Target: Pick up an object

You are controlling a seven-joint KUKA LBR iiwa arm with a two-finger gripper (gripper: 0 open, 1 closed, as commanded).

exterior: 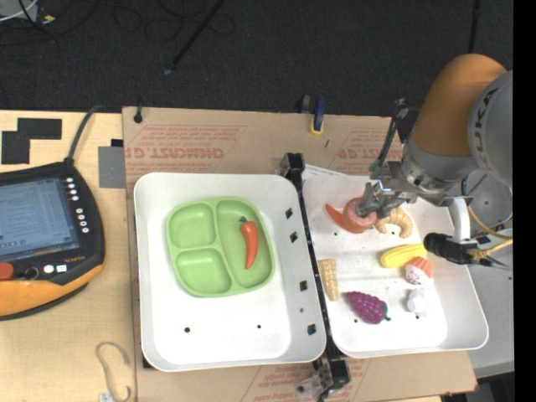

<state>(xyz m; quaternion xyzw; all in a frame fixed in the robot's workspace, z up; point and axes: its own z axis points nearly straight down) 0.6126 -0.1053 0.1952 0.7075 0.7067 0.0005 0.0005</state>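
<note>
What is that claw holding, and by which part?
It cannot be told. The claw sits low over a pinkish-red toy in the right bin, beside a croissant, but the view doesn't show whether anything is gripped.

Teach pendant (pixel 38 237) lies left of cardboard sheet (pixel 209 141).

A red pepper (pixel 249 243) is seen in a green tray (pixel 194 266); right of the tray, purple grapes (pixel 367 306) and yellow corn (pixel 401 255).

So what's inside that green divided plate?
The green divided plate holds one orange-red chili pepper, lying in its long right-hand compartment. The two left compartments show bare green. Whatever lies beneath the plate is covered.
</note>
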